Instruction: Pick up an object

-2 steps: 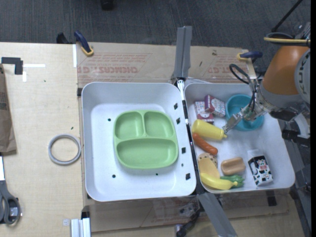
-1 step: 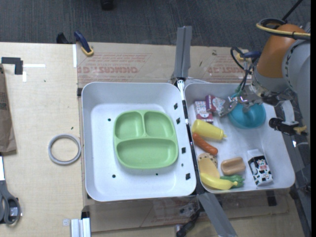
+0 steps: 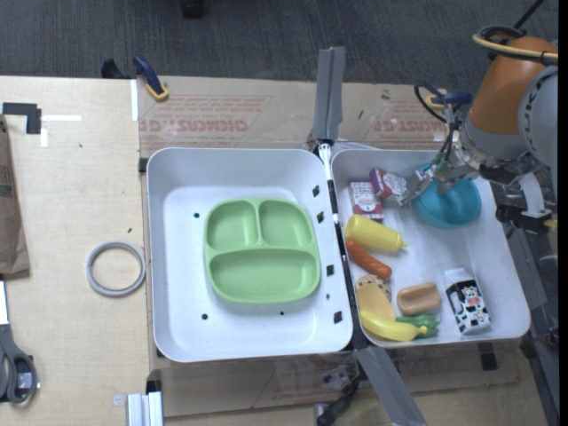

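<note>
Scissors (image 3: 16,373) cut off at left edge; claw (image 3: 424,185) blurred, grip unclear.

Blue bowl (image 3: 453,205) — upright, far corner of rt bin, beside hand (image 3: 432,177).

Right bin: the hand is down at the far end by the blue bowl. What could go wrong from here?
1. The hand hangs at the rim of the round blue plastic bowl; a smooth curved rim may slip out of a pinch.
2. The small maroon packet lies just beside the hand, so it could get nudged or caught instead.
3. The right white bin's far wall is close, which leaves little room to come down.
</note>
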Available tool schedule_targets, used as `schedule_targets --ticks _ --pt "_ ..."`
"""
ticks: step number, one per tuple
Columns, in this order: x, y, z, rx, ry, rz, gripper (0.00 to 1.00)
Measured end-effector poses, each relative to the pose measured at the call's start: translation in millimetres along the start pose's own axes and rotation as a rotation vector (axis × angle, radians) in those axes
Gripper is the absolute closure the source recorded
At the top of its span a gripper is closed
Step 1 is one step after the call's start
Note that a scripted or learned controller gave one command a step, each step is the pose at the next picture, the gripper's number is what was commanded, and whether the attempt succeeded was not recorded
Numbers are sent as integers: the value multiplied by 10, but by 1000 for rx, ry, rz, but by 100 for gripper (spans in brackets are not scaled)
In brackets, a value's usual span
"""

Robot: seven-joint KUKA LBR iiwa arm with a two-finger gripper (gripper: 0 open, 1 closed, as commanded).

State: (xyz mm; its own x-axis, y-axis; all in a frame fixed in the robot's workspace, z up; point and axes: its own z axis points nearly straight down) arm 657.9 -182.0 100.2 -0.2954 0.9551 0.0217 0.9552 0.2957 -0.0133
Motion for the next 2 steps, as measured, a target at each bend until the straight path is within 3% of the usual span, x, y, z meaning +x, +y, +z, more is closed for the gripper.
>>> schedule_targets --ticks 1,2 --pt "-152 -14 -255 -1 17 113 0" --pt "-256 -463 -604 -12 -22 -116 0"
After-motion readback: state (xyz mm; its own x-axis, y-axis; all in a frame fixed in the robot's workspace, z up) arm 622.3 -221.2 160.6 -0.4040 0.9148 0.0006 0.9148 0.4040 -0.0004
